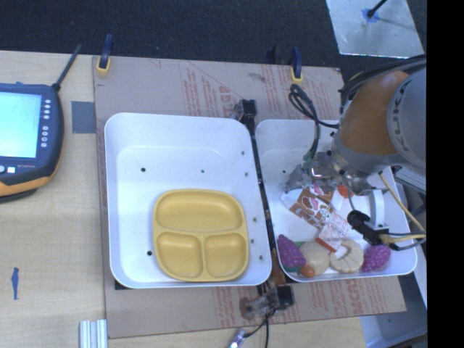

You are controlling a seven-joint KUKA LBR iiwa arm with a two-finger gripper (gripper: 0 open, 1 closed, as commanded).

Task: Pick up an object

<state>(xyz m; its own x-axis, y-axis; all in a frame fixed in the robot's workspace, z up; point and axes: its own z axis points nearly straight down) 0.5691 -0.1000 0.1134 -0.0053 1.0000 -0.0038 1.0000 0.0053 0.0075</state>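
Just below the end effector (pixel 317 171) we see a brown snack packet (pixel 312 203) in the right bin (pixel 275 140); whether it grips, we cannot tell. Farther below lie purple grapes (pixel 291 251) and a bagel (pixel 346 256). Left, a yellow divided tray (pixel 201 234).

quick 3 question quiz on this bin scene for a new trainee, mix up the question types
1. True or false: the yellow divided tray lies in the left bin.
2. Which bin is the gripper over? A) left B) right
3. Fill in: the purple grapes lie along the right bin's ____ edge in the view.

Key: 1 true; 2 B; 3 bottom.
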